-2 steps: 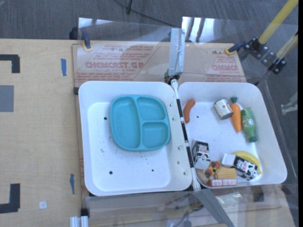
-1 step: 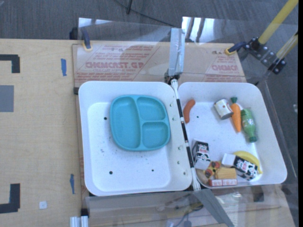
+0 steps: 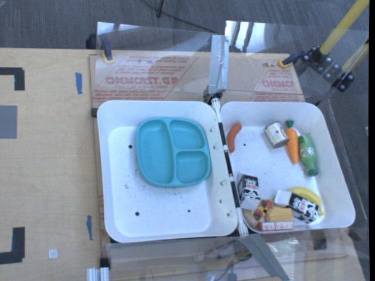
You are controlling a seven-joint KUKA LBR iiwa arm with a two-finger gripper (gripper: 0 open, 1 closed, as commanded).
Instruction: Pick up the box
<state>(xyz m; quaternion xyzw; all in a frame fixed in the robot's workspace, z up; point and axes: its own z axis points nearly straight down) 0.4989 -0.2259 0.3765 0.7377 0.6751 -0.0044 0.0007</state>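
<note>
1. You are looking down on two shallow white plastic bins. The left white bin (image 3: 111,174) is holding a turquoise three-compartment plastic plate (image 3: 173,152).
2. The small black-and-white printed cardboard box (image 3: 249,189) is lying in the right white bin (image 3: 331,133), at its front left, just beside the wall between the bins.
3. You cannot tell whether the gripper is wide, narrow or holding anything.
4. You are risking a wrong pick: a second black-and-white carton (image 3: 304,207) is lying near the yellow plastic banana (image 3: 309,195), and a flat yellow-orange packet (image 3: 278,215) is touching the clutter just in front of the box.
5. You are also risking a blocked descent, since the bin wall is crowding the box's left side.
</note>
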